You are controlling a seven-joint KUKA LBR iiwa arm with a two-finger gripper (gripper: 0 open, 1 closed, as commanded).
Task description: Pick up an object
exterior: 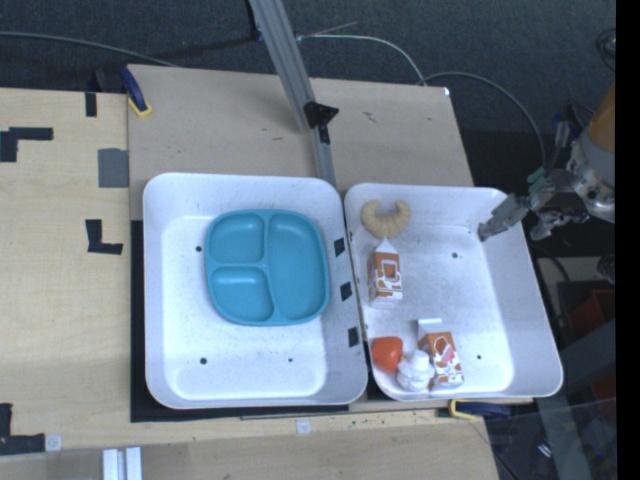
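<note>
Fingers [520, 215] spread, holding nothing, over right bin's [520, 298] bare right rim

Robotics lab or test cell, not a home or shop. Evidence: plain plywood bench [290, 143] on dark carpet, two shallow white bins butted side by side at its middle, left bin [165, 298] and right bin [520, 298]. Black tape marks [98, 236] stuck on the adjoining light board at the left edge. Thin cables [400, 53] trail loose over the carpet beyond the bench's far edge. A grey metal mast [285, 48] rises from the far edge between the bins. Blue clamp [135, 90] at the bench's far left corner. Industrial arm hardware [590, 173] at the right edge.
</note>
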